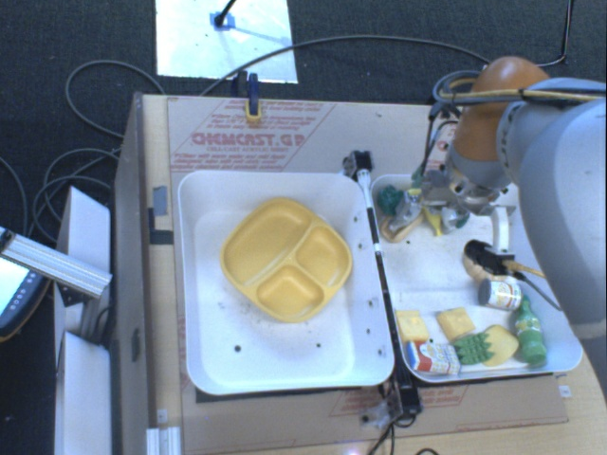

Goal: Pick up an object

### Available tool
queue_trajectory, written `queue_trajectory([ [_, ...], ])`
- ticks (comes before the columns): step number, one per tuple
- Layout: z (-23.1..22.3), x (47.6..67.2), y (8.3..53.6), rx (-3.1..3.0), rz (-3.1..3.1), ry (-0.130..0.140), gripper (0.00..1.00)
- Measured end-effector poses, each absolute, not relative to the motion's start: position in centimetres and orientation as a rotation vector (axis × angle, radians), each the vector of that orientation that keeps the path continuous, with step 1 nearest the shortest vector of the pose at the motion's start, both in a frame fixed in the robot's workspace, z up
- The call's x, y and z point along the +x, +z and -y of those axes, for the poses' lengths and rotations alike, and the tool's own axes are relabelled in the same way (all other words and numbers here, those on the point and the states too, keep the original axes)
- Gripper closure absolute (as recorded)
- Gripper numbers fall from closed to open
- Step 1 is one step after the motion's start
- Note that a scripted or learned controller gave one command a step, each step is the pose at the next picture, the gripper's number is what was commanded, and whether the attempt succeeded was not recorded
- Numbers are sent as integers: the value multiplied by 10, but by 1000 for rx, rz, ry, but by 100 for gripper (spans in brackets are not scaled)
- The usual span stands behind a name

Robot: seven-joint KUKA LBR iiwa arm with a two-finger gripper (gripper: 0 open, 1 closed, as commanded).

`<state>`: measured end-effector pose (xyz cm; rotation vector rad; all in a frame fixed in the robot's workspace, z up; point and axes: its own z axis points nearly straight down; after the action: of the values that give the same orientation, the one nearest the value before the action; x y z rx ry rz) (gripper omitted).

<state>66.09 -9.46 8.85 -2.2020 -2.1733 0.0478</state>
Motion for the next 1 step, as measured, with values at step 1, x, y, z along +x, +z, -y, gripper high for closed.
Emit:
queue_trajectory([
  [1,102,664,86,-2193,2210,31,0],
])
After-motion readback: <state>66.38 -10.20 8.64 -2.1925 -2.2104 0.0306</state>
